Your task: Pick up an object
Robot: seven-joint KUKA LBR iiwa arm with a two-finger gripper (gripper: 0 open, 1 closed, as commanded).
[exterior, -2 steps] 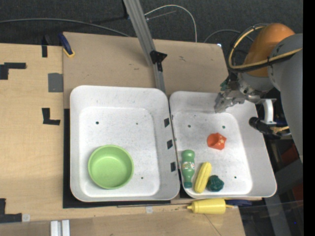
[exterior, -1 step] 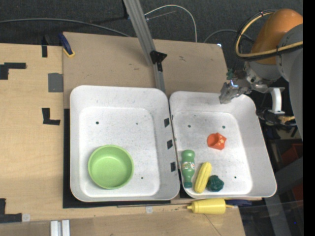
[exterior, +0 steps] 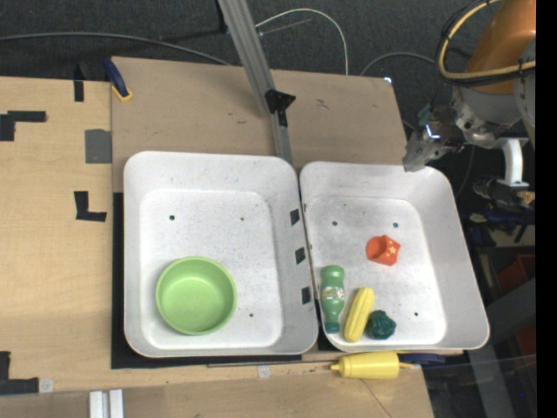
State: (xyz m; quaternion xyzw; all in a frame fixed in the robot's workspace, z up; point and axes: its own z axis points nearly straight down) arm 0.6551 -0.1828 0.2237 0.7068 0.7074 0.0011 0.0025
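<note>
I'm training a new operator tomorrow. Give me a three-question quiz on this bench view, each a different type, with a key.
1. True or false: the green bowl sits in the same bin as the orange object.
2. Multiple choice: where is the claw? A) over the left bin's centre B) near the right bin's far right corner C) touching the bowl.
3. Fill in: the yellow bottle lies outside the bins, on the ___ in front of the right bin.

Key: 1 false, the bowl is in the left bin. 2 B. 3 bench.
</note>
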